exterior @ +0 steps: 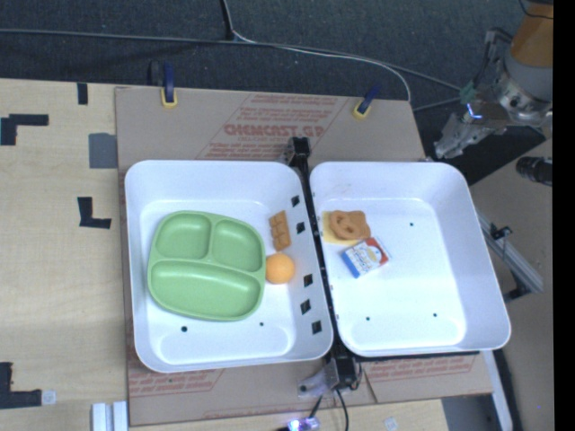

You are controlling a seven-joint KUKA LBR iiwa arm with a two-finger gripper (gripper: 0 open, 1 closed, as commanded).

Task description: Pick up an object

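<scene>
In the right bin [449,268] a tan toy sandwich [345,226] lies near the left wall, with a small blue-and-white packet [364,258] just below it. The left bin [207,182] holds a green divided plate [206,265], a brown waffle-like piece [279,230] and an orange ball [280,268] by the plate's right side. My gripper [454,140] hangs off the bench above the right bin's upper right corner, far from every object, with nothing between its fingers.
Both bins rest on a cardboard sheet [269,124] held by yellow and blue clamps [167,93] at the back. A black cable [269,43] runs across the dark floor behind. Black clips join the bins along the middle divider [310,241].
</scene>
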